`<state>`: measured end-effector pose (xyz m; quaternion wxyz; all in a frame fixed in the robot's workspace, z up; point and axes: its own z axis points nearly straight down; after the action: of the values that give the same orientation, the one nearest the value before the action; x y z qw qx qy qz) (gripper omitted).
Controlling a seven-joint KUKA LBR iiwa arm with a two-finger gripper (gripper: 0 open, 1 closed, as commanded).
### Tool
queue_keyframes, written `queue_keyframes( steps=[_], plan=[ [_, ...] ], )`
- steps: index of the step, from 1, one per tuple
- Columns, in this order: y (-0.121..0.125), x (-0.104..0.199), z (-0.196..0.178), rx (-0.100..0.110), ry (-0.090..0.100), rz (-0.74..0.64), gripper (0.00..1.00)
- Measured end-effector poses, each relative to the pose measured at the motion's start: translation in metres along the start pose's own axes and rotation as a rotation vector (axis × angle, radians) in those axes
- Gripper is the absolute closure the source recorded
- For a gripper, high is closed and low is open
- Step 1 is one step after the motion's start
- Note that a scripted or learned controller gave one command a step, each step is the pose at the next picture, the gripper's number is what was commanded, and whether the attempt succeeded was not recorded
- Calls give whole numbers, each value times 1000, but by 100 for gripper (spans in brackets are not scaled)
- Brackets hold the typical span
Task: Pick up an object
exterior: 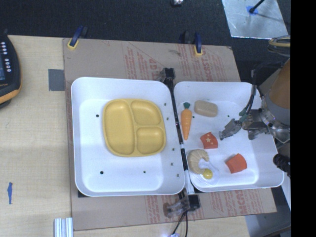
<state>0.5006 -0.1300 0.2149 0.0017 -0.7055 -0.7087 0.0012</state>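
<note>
The right bin (256,180) holds several toy foods: an orange carrot (186,124) by its left wall, a beige loaf (206,108) at the back, a small red piece (209,140) in the middle, an orange-red block (236,163) at the front and a cream pastry (198,159) with a yellow bit (207,173) at the front left. My gripper (234,125) hangs over the bin's right half, to the right of the red piece and behind the orange-red block. It is open, and nothing sits between its fingers.
The left bin (84,147) carries a yellow divided plate (134,127). A black clip (169,74) sits where the two bins meet at the back. A controller (6,68) lies at the bench's far left.
</note>
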Motion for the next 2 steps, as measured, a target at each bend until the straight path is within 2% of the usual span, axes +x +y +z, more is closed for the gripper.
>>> queue_keyframes(
  steps=[1, 2],
  plan=[
    [54, 37, 55, -1, -1, -6, 0],
    [34, 34, 127, 8, 1, 0, 0]
  ],
)
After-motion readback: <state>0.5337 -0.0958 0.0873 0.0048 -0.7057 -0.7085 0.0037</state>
